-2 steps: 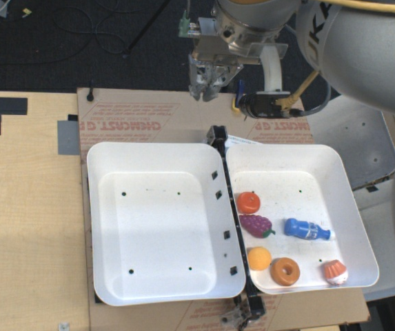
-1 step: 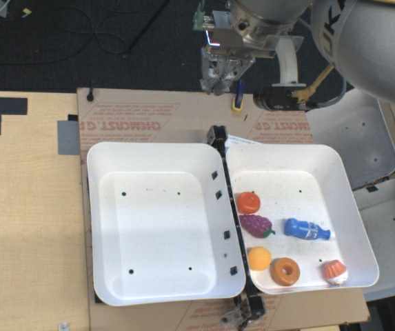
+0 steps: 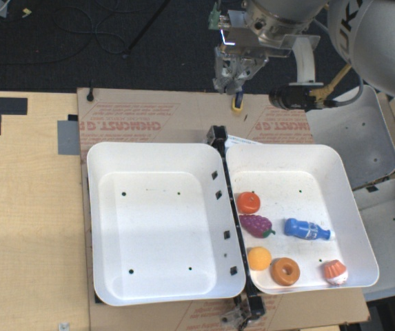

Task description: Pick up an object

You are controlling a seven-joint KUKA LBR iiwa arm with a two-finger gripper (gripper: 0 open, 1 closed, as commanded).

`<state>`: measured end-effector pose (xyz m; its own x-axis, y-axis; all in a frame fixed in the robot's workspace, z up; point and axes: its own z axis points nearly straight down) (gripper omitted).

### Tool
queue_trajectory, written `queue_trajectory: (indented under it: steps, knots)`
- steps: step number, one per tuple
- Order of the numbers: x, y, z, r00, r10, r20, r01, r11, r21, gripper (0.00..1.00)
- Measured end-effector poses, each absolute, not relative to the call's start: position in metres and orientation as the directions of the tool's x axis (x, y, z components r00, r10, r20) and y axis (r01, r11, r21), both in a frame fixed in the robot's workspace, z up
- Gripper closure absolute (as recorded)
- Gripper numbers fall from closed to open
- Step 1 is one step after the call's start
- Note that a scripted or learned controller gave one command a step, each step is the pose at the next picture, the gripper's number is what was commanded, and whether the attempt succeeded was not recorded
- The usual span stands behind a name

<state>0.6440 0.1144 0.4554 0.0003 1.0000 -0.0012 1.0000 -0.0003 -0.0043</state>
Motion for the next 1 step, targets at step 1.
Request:
queue_trajectory:
  steps: [1]
  knots:
    - [0.6441,0.0946,0.4647,0.001,1.000,-0.001,1.000,-0.001,-0.003,1.00]
